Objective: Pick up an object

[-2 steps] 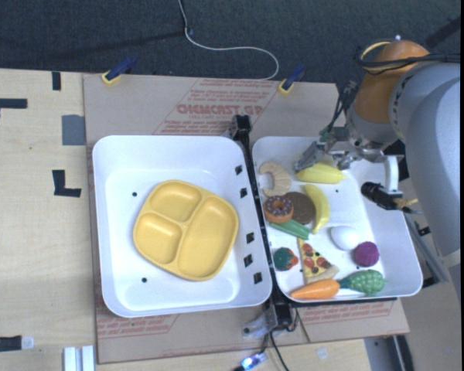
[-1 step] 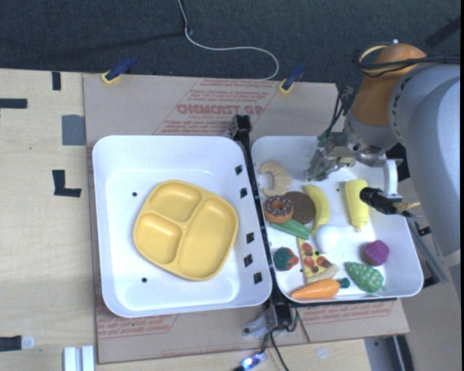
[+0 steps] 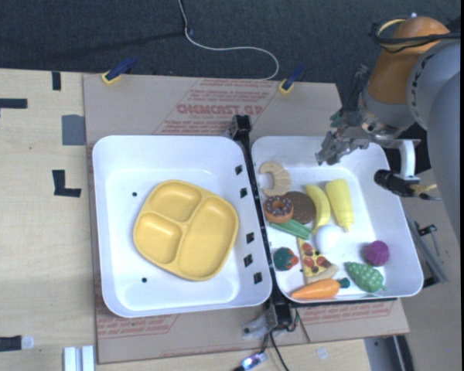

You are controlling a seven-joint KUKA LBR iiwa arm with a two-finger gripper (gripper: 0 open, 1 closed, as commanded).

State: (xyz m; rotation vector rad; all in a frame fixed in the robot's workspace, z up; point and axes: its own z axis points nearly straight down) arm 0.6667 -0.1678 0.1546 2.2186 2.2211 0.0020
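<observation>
the arm [image 3: 417, 60] is reaching in from the right and holding its gripper [image 3: 334, 149] above the far part of the right bin [image 3: 406, 230], over bare white floor near the far wall. nothing is sitting between its fingers; whether they are spread or closed i cannot tell, since the tips are blurring into a dark cluster. it is probably hanging there because the toys are lying nearer and to the left, so a descent would have to start from above the pile and not from its side.

the right bin is carrying all the pickable things. a croissant [image 3: 275, 178] is lying farthest, close to the divider. just nearer, a donut [image 3: 278, 208] is touching a brown cookie [image 3: 301, 205], with a green pod [image 3: 292, 227] lying across their near edge. a banana [image 3: 319, 204] and a corn cob [image 3: 340, 202] are resting side by side, both running far to near; these two are lying closest to the gripper and are probably the easiest targets. a white egg [image 3: 328, 239] is sitting just near the banana. a purple ball [image 3: 376, 252] is standing apart toward the right wall. along the near wall a pizza slice [image 3: 315, 262], a carrot [image 3: 315, 290] and a green leafy piece [image 3: 366, 276] are crowding together, which would make a clean grip harder there.

the left bin [image 3: 116, 207] is holding a yellow tray [image 3: 185, 229] with three compartments, lying flat in the middle with nothing on it.
</observation>
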